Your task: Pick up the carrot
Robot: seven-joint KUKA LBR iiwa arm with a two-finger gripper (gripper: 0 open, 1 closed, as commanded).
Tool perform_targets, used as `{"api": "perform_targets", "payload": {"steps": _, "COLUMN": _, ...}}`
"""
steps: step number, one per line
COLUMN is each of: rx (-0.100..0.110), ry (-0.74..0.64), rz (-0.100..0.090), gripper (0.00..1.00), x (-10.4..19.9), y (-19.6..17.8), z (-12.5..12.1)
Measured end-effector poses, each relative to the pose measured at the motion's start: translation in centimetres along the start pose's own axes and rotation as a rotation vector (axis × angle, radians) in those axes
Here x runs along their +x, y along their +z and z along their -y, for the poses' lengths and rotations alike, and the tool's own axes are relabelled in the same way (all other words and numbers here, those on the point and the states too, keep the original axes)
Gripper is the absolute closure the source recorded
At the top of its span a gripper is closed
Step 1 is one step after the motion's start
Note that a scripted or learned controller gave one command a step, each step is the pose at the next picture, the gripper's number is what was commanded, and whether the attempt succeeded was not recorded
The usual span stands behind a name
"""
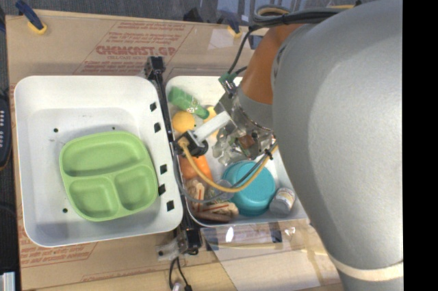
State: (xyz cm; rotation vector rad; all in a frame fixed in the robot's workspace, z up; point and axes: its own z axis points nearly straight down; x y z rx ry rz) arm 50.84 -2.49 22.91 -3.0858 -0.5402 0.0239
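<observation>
The carrot [200, 166] is a small orange piece lying in the right bin [205, 85], near that bin's left wall. Part of it is covered by the robot's own fittings. My gripper [241, 140] hangs low inside the right bin, just right of and slightly above the carrot. Its metal end is cluttered and partly hidden by the wrist. I see nothing held in it.
The right bin also holds a yellow round fruit [183, 122], a green item [182, 99], a teal cup [250, 188], a silver can [282, 199] and brown wooden pieces [207, 207]. In the left bin [41, 98] lies a green divided plate [108, 174].
</observation>
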Motion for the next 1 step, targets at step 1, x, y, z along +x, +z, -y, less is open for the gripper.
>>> {"api": "perform_targets", "payload": {"steps": 1, "rx": -0.002, "ry": 0.123, "rz": 0.001, "gripper": 1.00, "x": -0.97, "y": -0.51, "z": 7.27}}
